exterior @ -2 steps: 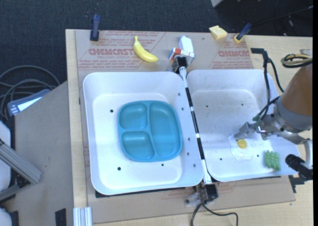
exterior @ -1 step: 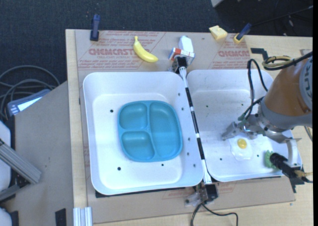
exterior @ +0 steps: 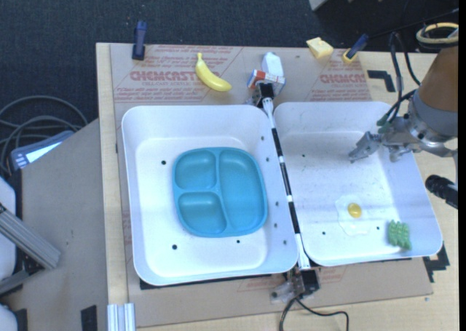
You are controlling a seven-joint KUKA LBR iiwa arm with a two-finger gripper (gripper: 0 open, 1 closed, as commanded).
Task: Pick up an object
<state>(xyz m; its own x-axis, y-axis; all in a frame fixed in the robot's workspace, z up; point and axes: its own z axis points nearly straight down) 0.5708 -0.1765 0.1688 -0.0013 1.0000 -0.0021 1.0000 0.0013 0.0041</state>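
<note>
In the right bin [exterior: 320,126], a toy fried egg [exterior: 354,216], white with a yellow yolk, lies flat on the floor near the front. A small green bunch [exterior: 398,233] sits in the front right corner. My gripper [exterior: 378,150] hangs over the back right part of this bin, above and behind the egg and well apart from it. Its fingers [exterior: 360,151] are spread open with nothing between them. The grey arm with its orange band [exterior: 443,86] comes in from the right edge.
The left bin [exterior: 145,140] holds a blue divided plate [exterior: 219,190]. Behind the bins, on the bench, lie a banana [exterior: 210,75], a small carton [exterior: 270,73], a yellow block [exterior: 319,48] and two blue clamps [exterior: 139,38]. Cables lie off the bench at left.
</note>
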